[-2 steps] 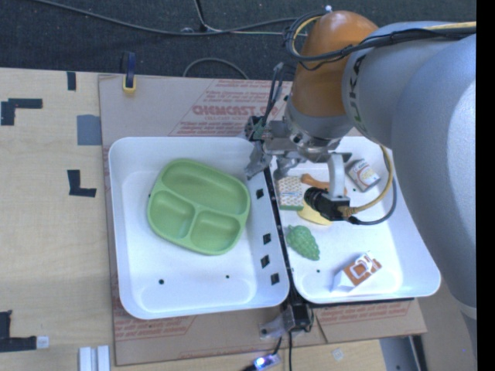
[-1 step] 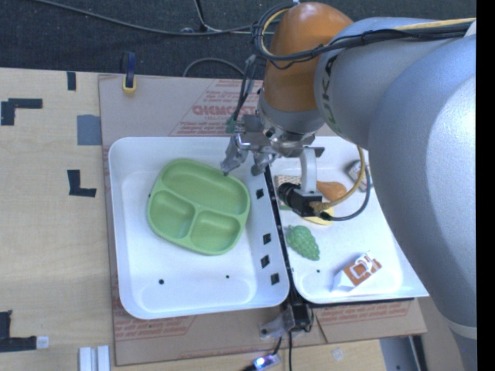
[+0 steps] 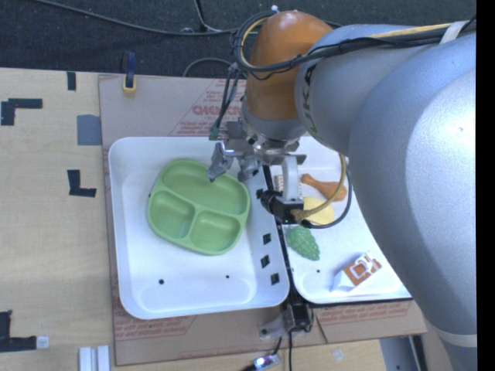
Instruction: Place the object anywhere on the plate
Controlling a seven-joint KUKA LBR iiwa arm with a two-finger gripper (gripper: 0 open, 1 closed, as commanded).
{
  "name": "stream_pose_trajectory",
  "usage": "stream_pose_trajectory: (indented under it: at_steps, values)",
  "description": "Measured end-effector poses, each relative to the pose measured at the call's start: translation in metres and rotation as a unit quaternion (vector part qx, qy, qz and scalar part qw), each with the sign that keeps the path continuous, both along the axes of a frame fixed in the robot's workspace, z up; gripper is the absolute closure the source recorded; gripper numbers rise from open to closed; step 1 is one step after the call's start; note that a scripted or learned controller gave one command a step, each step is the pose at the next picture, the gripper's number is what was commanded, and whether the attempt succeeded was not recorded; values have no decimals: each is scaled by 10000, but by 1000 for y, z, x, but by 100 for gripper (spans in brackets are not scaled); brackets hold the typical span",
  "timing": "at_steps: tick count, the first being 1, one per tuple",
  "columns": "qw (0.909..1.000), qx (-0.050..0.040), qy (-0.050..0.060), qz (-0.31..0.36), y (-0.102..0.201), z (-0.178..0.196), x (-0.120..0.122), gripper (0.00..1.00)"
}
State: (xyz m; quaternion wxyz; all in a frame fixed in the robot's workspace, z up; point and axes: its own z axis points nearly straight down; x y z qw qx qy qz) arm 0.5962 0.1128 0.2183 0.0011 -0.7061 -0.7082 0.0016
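Nearest you, at the front of the right bin (image 3: 363, 292), lies a small white and orange carton (image 3: 357, 271), tilted on the bin floor. Just behind it and to its left, close to the wall between the two bins, you have a green bumpy leaf-shaped item (image 3: 303, 243). Behind that sits a yellow piece (image 3: 323, 211), partly covered by a black cable clip, with an orange-tan drumstick-shaped item (image 3: 321, 185) touching or just beside it; which of these is the task's object you cannot tell from this view.

In the left bin (image 3: 139, 284) you will find the green plate (image 3: 199, 205), a three-compartment tray resting slightly tilted toward the bin's back right. All three compartments are bare.

Above the plate's back right edge hangs the claw (image 3: 224, 165), carried on the grey arm (image 3: 402, 130) with its orange band (image 3: 280, 60). Its metal fingers point down at the plate rim, but whether they are parted or closed cannot be made out, and nothing is visible between them.

Farther back, the worktop (image 3: 46, 207) carries brown cardboard (image 3: 178, 99) beneath the bins, and a blue and yellow clamp (image 3: 129, 72) at the cardboard's far left corner.
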Motion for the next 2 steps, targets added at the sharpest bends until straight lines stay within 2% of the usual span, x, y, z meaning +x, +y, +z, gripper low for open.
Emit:
stream_pose_trajectory:
  at_steps: [1,2]
  values:
    - [10000,4,-10,-5,9,14,3,100]
    - [10000,1,-8,-5,9,13,3,0]
